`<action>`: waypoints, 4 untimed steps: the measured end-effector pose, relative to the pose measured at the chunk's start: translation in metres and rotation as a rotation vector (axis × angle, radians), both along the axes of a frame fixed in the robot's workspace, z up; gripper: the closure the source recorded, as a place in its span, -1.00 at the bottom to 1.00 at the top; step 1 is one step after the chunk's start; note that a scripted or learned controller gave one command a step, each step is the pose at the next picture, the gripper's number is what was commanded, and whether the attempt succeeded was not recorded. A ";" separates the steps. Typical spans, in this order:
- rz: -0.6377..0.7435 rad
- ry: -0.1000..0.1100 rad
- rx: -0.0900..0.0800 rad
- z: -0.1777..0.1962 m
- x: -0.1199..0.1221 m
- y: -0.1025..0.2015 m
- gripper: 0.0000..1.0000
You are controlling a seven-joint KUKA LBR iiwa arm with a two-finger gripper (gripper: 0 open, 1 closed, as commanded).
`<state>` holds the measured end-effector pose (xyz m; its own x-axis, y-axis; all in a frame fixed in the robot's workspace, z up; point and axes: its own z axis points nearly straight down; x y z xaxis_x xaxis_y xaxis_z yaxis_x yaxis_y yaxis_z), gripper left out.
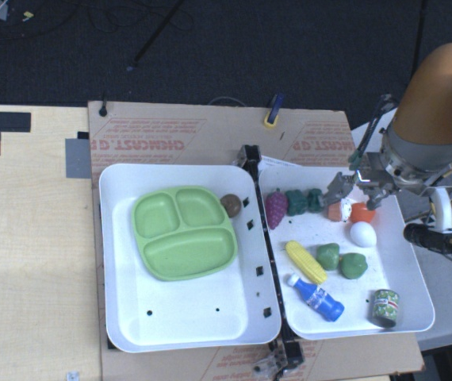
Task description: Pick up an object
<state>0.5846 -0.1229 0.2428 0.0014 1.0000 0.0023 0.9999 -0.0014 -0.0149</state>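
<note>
My gripper (354,195) hangs over the back of the right bin (416,292), open, with nothing seen between its fingers. Just below it lie a small orange piece (336,210) and a red-orange round thing (361,213). A white egg (362,233) sits right in front of those. To the gripper's left are dark green pieces (304,202) and a purple bunch of grapes (276,207). Nearer the front lie a yellow corn cob (306,262), two green items (341,260), a blue bottle (319,298) and a small can (384,307).
The left bin (123,292) holds a green divided plate (185,232) and a brown ball (231,205) by the shared wall. Black clips run along the divider (264,244). A yellow and blue clamp (273,111) sits on the cardboard behind.
</note>
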 end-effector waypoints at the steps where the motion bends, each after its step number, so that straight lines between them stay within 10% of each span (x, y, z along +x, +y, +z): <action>1: 0.002 -0.014 -0.002 0.008 0.002 0.000 -1.00; 4: 0.002 -0.009 -0.001 -0.158 -0.002 -0.008 -1.00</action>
